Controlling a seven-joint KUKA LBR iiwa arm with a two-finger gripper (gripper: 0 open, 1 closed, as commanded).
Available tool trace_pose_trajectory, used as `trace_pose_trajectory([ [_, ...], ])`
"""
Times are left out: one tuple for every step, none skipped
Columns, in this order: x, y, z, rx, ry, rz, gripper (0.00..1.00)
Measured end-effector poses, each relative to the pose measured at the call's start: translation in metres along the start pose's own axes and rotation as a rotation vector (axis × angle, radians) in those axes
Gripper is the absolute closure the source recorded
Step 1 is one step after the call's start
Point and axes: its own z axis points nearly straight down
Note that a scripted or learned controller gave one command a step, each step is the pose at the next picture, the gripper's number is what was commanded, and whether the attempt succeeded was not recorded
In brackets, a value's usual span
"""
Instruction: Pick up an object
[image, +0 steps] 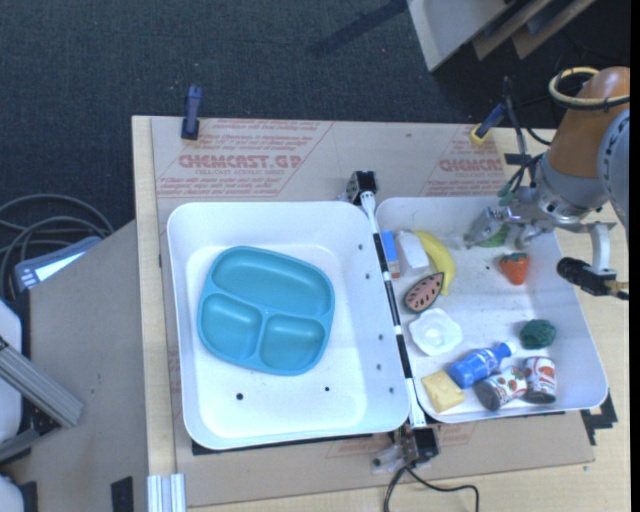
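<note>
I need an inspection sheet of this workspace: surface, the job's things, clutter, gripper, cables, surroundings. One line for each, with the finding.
Surface: bench with printed sheet; left bin and right bin side by side.
Job's things: right bin holds banana, strawberry, blue bottle, can, yellow block, green lump.
Clutter: blue divided plate in left bin.
Gripper: gripper above right bin's far edge; finger state unclear.
Cables: grey loops at left.
Surroundings: dark carpet.

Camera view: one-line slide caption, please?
Gripper hovers at right bin's far edge near toy strawberry; blue tray sits in left bin.
</note>
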Motion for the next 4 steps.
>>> trace_pose_trajectory([
  [-0.0034,0.0023,0.0018,0.002,0.010,-0.003,0.00],
  [-0.0030,0.0021,0.0028,0.002,0.010,-0.004,0.00],
  [-0.0030,0.0021,0.0028,0.002,0.009,-0.004,0.00],
  [-0.0030,0.0021,0.0028,0.003,0.009,-0.004,0.00],
])
